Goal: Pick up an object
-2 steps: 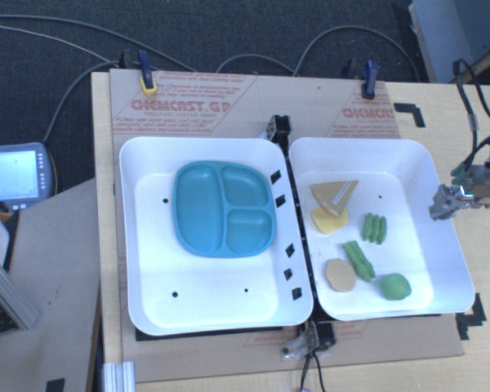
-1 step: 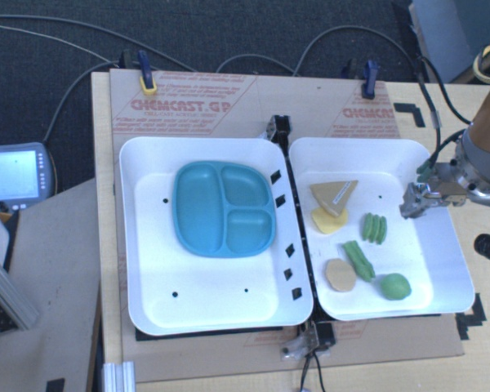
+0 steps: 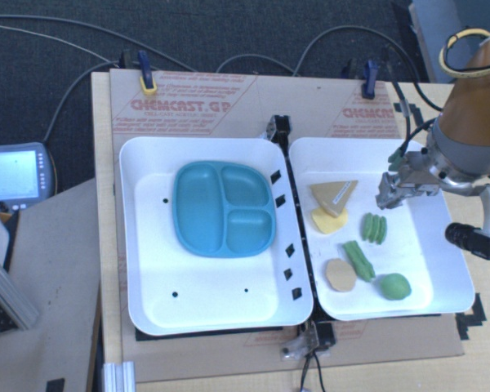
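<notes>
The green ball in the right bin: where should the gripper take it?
Across the round middle of the green ball, coming straight down. It lies near the right bin's front wall, so close along the wall, not toward it.

blue divided plate (image 3: 224, 209), white bins (image 3: 147, 243), green lime (image 3: 394, 286), yellow wedge (image 3: 329, 220)

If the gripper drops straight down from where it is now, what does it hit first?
Most likely bare floor of the right bin: the gripper hangs above and right of the green bean pods. Depth is hard to judge from this slant.
</notes>
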You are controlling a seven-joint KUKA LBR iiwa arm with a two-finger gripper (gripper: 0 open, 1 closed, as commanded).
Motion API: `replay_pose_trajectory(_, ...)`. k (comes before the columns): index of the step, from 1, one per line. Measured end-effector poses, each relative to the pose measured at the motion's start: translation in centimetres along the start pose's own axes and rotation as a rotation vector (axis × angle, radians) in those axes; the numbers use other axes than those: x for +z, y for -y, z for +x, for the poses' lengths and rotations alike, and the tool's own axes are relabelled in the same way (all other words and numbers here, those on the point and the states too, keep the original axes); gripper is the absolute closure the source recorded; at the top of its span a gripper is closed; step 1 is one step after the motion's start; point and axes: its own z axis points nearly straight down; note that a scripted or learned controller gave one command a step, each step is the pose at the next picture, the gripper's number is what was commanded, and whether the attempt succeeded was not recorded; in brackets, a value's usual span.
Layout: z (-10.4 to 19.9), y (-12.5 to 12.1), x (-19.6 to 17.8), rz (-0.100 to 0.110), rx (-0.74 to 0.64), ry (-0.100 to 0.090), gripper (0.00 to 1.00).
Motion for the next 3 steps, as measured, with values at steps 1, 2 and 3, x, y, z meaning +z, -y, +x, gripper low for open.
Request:
replay_pose_trajectory(1, 5.9, -1.9, 0.9, 0.000, -0.001, 0.000, 1.00)
replay_pose_trajectory(2, 11.3, -3.2, 0.0, -0.001, -0.001, -0.001, 1.00)
replay_pose_trajectory(3, 16.7, -4.2, -0.3, -0.001, -0.001, -0.001, 1.00)
